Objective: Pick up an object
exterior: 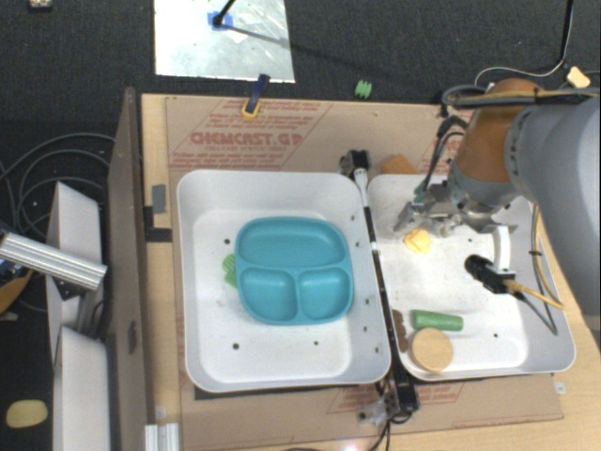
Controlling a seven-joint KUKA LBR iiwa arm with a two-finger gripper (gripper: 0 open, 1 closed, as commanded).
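My gripper (429,220) hangs over the back left part of the right bin (545,346), and it looks open. A small yellow lump (417,241) lies on the bin floor just in front of the gripper, with nothing visibly held. Nearer the front lie a green cylinder (437,320) and a round tan disc (432,349). A small brown piece (399,327) sits against this bin's left wall.
The left bin (207,346) holds a blue divided plate (293,269), with a green item (228,269) peeking out from under its left edge. An orange-tan thing (399,164) lies on the cardboard behind the right bin. My arm (554,158) covers the right bin's back right.
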